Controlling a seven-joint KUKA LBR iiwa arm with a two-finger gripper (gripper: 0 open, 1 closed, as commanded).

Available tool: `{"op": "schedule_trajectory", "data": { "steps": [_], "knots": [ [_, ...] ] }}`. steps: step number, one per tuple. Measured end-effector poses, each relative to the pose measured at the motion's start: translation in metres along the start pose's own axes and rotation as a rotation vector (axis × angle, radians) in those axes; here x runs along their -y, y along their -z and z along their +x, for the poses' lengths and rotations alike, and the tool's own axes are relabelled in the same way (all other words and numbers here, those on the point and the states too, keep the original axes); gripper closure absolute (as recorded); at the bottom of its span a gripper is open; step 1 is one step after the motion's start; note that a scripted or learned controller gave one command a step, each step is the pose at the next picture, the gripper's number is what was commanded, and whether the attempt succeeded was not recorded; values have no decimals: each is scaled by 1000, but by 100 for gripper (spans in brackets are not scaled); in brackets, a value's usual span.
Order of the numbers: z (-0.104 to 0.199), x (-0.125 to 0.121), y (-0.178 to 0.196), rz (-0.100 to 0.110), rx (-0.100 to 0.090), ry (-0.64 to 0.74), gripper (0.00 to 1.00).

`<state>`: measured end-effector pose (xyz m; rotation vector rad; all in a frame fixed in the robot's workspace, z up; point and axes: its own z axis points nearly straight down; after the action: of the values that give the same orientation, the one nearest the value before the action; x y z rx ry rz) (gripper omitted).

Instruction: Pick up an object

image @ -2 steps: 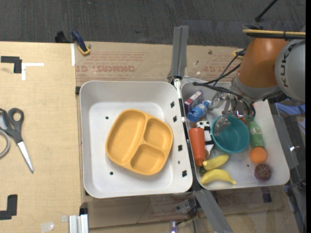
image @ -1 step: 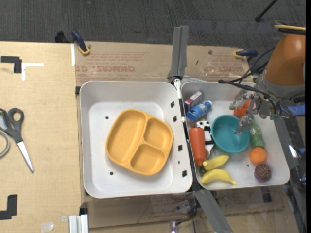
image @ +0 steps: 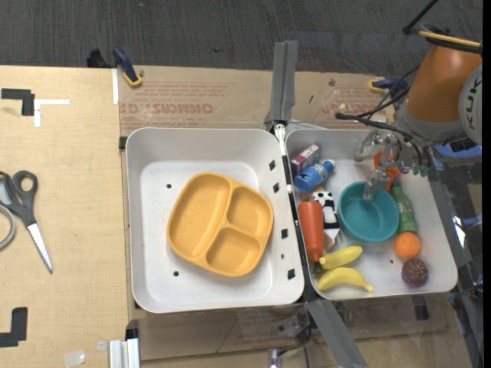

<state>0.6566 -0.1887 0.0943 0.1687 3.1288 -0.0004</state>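
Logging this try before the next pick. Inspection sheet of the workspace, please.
Surface: bench bearing left bin and right bin side by side.
Job's things: right bin holds teal bowl, carrot, two bananas, orange, dark ball, blue bottle, green bottle. Left bin holds yellow tray.
Clutter: scissors on bench, left of bins.
Grippers: end effector over bowl's far rim; nothing seen between fingers.
Cables: black ones by the wrist.
Surroundings: cardboard behind bins, blue clamp.

Beneath the tool [image: 381, 167] a teal bowl [image: 369, 213]; beyond it an orange carrot [image: 311, 229], yellow bananas [image: 343, 269], a yellow-orange divided plate [image: 220, 224].
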Motion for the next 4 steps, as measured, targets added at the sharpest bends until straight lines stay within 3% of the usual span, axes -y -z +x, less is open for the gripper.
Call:
{"op": "schedule_trajectory", "data": {
  "steps": [1, 2, 3, 4],
  "knots": [
    [-2, -1, 11, -1, 4, 2, 100],
    [5, 2, 115, 1, -2, -129, 100],
    [38, 7, 5, 1, 4, -278, 100],
    [47, -26, 82, 2, -2, -298, 100]
  ]
}}
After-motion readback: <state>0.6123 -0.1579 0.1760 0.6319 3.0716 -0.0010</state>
